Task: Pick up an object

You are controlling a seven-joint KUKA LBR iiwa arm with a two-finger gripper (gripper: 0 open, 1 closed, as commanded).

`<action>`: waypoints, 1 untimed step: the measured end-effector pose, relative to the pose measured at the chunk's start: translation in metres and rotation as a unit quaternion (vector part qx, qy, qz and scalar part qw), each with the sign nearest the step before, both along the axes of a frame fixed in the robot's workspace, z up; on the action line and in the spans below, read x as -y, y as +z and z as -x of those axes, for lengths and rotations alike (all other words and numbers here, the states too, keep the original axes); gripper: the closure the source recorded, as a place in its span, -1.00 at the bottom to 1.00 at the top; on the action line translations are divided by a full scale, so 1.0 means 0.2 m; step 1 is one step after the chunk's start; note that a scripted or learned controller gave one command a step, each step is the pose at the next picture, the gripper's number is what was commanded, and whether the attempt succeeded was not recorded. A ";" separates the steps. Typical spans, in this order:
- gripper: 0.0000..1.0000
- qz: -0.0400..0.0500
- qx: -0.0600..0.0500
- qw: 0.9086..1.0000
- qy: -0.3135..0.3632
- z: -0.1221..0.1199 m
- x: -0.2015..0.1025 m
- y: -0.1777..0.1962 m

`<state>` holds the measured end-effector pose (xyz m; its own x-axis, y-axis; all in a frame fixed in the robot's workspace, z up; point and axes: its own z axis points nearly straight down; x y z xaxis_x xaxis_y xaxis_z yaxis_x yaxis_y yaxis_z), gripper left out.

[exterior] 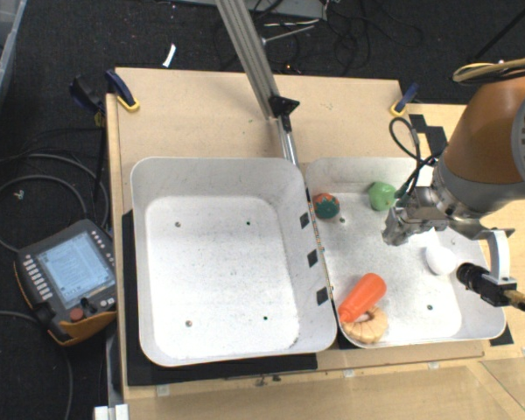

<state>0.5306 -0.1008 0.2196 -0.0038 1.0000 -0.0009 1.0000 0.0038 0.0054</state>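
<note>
Objects: four lie in the right bin (472,329); none is lifted.
Green ball (381,195): at the far side of the right bin, just left of the gripper, apart from it.
Red-and-green ball (326,206): near the far left corner of the right bin, close to the wall shared with the left bin (157,261).
Orange carrot-shaped toy (362,296): at the near left of the right bin, lying at a slant, its lower end resting against the tan round piece.
Tan round piece (369,326): at the near edge of the right bin, touching the orange toy; what it is cannot be told.
White lump (439,259): on the right bin's floor, just below and right of the gripper, pale against the white.
Gripper (401,227): low over the far middle of the right bin, between the green ball and the white lump; whether it is open or closed cannot be told, and nothing can be seen in its grasp.
Arm (490,147): reaches in from the right, orange band above the grey wrist.
Writing: no label or brand can be read; the screen of the handheld pendant (70,274) on the floor at left is too small to read.
</note>
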 end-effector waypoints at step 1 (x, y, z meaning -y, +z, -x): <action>1.00 0.000 0.001 1.000 0.000 -0.01 0.00 0.27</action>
